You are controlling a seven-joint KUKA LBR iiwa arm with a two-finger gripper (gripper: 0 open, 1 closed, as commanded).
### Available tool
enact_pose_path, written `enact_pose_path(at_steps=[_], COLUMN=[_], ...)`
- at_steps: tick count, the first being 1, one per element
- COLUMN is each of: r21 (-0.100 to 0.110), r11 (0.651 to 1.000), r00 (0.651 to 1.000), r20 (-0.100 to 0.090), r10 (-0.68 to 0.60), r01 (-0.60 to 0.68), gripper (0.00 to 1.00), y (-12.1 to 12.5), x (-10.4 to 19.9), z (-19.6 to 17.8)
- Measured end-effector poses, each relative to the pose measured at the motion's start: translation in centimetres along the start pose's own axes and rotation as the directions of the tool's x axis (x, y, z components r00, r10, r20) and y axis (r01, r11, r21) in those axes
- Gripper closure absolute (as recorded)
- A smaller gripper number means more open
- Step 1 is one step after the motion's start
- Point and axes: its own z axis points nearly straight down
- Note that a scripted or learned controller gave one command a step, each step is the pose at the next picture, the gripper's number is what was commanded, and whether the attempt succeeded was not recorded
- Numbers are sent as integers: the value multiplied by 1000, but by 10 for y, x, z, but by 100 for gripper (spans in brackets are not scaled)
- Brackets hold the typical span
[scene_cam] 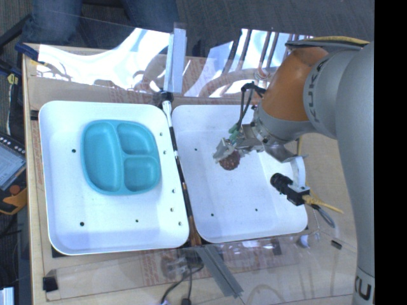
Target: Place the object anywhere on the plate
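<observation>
Small, rounded, dark brown object with a mottled reddish surface [229,162] lies on the floor of the right shallow white bin [216,215], a little above bin centre, toward 12 o'clock. Outline lumpy; finer detail too small to tell. Grey two-finger gripper [226,150] sits directly over it, at the object's 12 o'clock, touching or nearly so. Finger spread cannot be made out, nor any hold on the object. Light blue three-compartment plastic plate [122,155] rests in the left shallow white bin [63,227], at 9 o'clock from the object, well apart.
</observation>
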Motion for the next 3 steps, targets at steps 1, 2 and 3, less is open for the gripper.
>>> enact_pose_path(at_steps=[1, 2, 3], r21=[3, 1, 1], r11=[997, 999, 999], r00=[997, 999, 999], r20=[-2, 0, 0], r10=[-74, -48, -48], r01=[74, 48, 48], gripper=[100, 100, 0], y=[2, 20, 20], x=[93, 151, 151], z=[-10, -10, -10])
